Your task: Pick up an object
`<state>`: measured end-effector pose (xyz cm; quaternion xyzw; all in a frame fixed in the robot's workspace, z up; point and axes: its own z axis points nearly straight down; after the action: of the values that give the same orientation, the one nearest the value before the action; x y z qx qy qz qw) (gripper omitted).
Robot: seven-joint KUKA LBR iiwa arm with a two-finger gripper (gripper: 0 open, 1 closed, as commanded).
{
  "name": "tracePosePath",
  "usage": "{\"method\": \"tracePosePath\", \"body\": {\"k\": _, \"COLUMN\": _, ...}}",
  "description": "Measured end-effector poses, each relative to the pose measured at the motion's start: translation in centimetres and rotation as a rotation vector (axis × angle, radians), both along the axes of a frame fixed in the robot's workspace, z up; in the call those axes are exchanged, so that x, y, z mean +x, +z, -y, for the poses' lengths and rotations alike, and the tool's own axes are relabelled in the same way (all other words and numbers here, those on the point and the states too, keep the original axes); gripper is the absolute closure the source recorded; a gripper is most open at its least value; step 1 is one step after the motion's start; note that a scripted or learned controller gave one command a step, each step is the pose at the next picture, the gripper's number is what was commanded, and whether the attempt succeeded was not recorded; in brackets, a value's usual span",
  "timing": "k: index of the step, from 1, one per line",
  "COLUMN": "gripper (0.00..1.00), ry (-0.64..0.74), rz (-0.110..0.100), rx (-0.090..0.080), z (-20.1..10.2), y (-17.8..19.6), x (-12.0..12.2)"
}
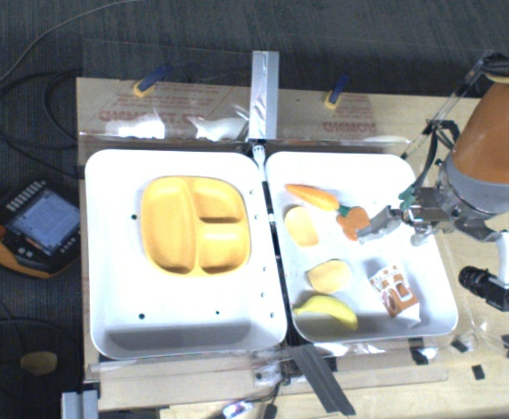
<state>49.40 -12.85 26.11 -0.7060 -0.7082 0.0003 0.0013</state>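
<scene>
The gripper [378, 223] reaches in from the right, low over the right bin [429, 273], because that is where the small things to pick up lie. Its tip is dark and points left at the little orange piece [353, 222], and seems to touch it. I cannot tell if the fingers are spread or pressed together, and nothing clearly sits between them, so I would not say it holds anything. The toys are spread out with gaps, which I think gives the fingers room to go around one. Toward the far side lies a long orange carrot [312, 196], smooth and pointed. Next to it is a pale yellow slice [302, 227] with a rounded edge. Nearer sits a round pale yellow chunk [328, 275], and at the near edge a smooth curved banana [326, 312]. A small crinkly packet [395, 290], white and orange, lies on the right. The left bin [114, 317] holds a yellow tray [196, 223] with three hollow parts, smooth like plastic. Both bins are white and shallow.
</scene>
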Motion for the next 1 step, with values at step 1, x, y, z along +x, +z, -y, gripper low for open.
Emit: {"method": "tracePosePath", "body": {"k": 1, "gripper": 0.00, "ry": -0.165, "rz": 0.000, "rx": 0.001, "z": 4.18, "y": -2.75, "x": 3.47}}
